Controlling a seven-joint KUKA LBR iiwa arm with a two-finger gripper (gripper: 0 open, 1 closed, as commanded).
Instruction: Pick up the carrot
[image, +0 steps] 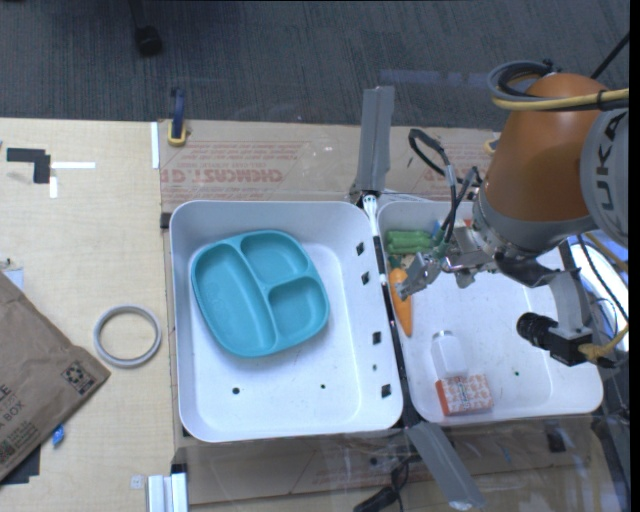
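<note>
Down over the right bin (560, 395) with the grey arm and its orange band (545, 150), wrist low above the bin's far left corner. Gripper (418, 275) right at the carrot (402, 302), fingertips close against its upper end. Hard to call from up here: too small and cluttered to tell how wide the fingers stand, or whether the carrot sits between them at all. Carrot lying along the left wall of the right bin, thick end up toward the gripper, narrow tip pointing toward the near side, hard by the divider between the two bins. Just beyond it, a green vegetable (408, 241) tucked in the far left corner of the same bin. Nearer the front, a small clear bottle (446, 352) and, just below it, a red-and-white packet (465, 394). Over in the left bin (200, 395), a teal divided plate (259, 292), three compartments, lying flat. Out on the bench to the left, a roll of tape (127, 334) and the corner of a brown cardboard box (40, 375).
</note>
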